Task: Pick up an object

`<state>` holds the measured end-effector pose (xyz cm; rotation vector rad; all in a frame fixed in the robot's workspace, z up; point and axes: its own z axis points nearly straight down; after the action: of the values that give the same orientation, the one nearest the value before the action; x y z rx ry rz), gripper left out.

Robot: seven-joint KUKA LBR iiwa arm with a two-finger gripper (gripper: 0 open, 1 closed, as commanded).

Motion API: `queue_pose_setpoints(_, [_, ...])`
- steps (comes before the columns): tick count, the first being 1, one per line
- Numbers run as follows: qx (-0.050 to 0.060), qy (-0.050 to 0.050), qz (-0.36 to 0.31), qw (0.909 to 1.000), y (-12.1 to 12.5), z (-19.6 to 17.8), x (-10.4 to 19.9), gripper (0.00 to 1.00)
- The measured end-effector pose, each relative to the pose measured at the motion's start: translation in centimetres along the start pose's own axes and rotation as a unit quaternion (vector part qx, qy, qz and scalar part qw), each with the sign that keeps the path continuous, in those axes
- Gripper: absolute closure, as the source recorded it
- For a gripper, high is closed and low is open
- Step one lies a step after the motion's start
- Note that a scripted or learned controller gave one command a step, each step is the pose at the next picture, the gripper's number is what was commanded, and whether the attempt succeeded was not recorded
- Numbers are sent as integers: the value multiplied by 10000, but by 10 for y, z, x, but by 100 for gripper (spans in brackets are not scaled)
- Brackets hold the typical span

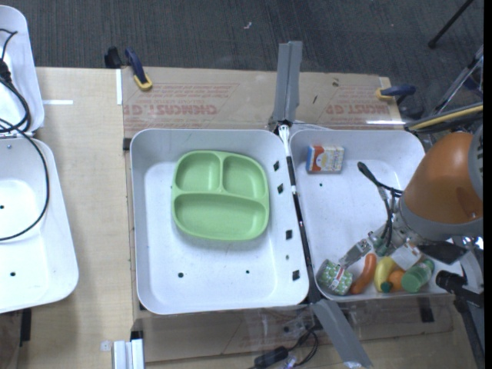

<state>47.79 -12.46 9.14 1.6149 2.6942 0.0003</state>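
My gripper (361, 250) hangs low over the front part of the right bin (342, 214), below the arm's orange band (446, 183). Just under and in front of it lies a cluster of small items in the bin's front corner: a green-and-white patterned piece (334, 276), an orange-red carrot-like piece (364, 274), a yellow piece (384, 270) and a green piece (416, 277). The gripper's tip is right beside the carrot-like piece and the patterned piece; I see nothing lifted. A small blue, white and orange carton (325, 159) lies at the bin's far end.
A green divided plate (221, 196) lies in the left bin (146, 237). A dark thin rod or cable (374, 181) runs across the right bin toward the arm. The divider wall (292, 198) separates the bins. White equipment with black cables (23, 206) stands at the far left.
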Motion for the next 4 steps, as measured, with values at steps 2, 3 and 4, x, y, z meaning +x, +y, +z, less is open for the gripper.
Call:
queue_pose_setpoints(2, [7,5,-1078,9942,-12,0,-23,0])
queue_pose_setpoints(3, [-3,1,-1070,9943,-11,-9,-23,100])
queue_pose_setpoints(4, [0,-8,-859,9963,4,-125,6,100])
